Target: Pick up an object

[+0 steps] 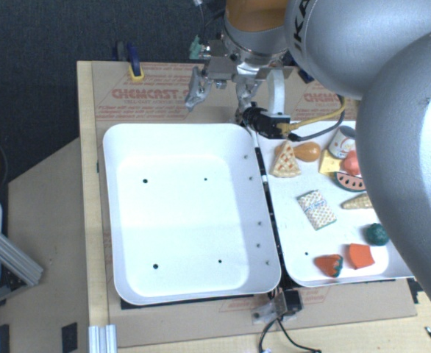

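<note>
My gripper (221, 94) hangs over the bench just behind the far edge of the left bin (120, 197). It is open and nothing sits between its fingers (196, 93). The right bin (304, 271) holds several small items: a tan waffle wedge (285, 160), an orange egg shape (308, 151), a yellow block (329, 162), a watermelon slice (348, 180), a patterned box (317, 209), a green ball (377, 234), an orange block (360, 256) and a red strawberry-like piece (329, 265). The grey arm hides the bin's right part.
A round tin (340, 144) and a pale wedge (357, 202) also lie in the right bin. The bins meet along a dark seam (268, 204). A blue and yellow clamp (134, 62) sits at the bench's back left corner.
</note>
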Available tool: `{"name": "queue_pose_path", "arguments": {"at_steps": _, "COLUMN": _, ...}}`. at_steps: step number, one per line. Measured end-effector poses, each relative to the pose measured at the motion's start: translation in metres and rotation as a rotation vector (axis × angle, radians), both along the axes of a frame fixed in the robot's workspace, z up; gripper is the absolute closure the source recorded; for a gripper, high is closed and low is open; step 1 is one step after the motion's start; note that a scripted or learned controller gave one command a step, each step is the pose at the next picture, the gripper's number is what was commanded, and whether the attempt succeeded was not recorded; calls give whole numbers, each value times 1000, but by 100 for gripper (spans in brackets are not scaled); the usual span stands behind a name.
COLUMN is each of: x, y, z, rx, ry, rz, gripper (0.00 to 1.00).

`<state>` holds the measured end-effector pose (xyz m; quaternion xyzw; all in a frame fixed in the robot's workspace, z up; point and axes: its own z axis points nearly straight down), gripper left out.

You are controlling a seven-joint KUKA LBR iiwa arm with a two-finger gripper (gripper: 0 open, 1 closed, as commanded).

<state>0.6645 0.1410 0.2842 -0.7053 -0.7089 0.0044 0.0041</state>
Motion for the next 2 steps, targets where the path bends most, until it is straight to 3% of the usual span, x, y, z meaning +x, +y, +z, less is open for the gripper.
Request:
{"name": "queue_pose_path", "arguments": {"at_steps": 1, "x": -14, "y": 87, "z": 63, "rx": 6, "ry": -19, "rz": 5, "gripper": 0}}
{"name": "queue_pose_path", "arguments": {"at_steps": 2, "x": -13, "y": 81, "z": 70, "rx": 2, "ry": -16, "rz": -3, "gripper": 100}}
